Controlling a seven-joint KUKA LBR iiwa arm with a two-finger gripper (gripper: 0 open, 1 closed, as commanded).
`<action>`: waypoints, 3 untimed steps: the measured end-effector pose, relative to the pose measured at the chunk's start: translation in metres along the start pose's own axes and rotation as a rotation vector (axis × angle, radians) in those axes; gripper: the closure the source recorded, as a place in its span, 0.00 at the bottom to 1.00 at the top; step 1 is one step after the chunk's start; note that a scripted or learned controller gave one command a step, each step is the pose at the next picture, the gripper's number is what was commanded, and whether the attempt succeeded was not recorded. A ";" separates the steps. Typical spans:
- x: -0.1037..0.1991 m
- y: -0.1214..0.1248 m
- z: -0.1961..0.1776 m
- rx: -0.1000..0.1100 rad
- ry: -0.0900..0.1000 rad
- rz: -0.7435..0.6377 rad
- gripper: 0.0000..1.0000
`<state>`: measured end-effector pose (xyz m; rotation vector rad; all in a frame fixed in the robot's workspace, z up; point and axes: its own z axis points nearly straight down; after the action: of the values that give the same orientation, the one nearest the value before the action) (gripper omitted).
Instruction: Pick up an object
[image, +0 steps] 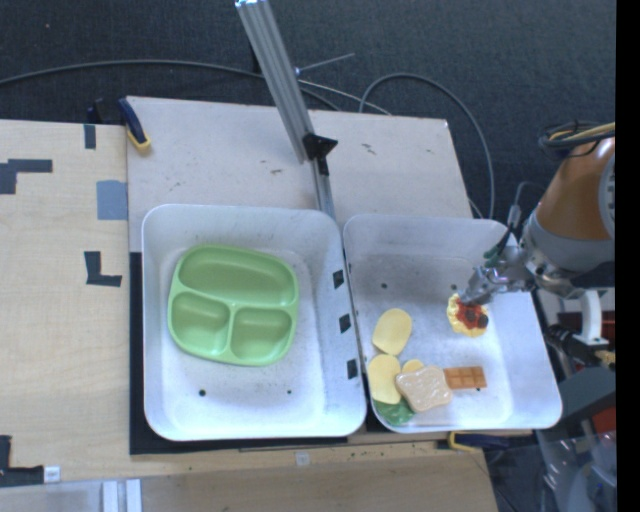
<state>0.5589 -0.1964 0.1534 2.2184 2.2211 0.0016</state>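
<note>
My gripper (478, 293) reaches in from the right and hangs low over the right bin (420, 245), right above a small yellow and red toy food piece (467, 318). Its tips seem to touch the top of that piece. Further forward in the same bin lie two yellow slices (392, 331) (383, 377), a beige bread slice (424, 388), an orange waffle-like piece (464, 378) and a bit of green (393, 411) under the bread.
A green divided plate (234, 304) lies in the left bin (160, 390). A slanted metal rail (285, 85) crosses the bench behind the bins. Cables run over the dark floor at the back.
</note>
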 end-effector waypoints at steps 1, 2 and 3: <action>-0.011 0.000 -0.053 -0.001 -0.001 0.001 1.00; -0.013 -0.008 -0.104 -0.001 -0.001 0.000 1.00; 0.046 -0.013 -0.110 0.003 0.003 -0.006 1.00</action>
<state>0.5453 -0.1508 0.2629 2.2146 2.2305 0.0014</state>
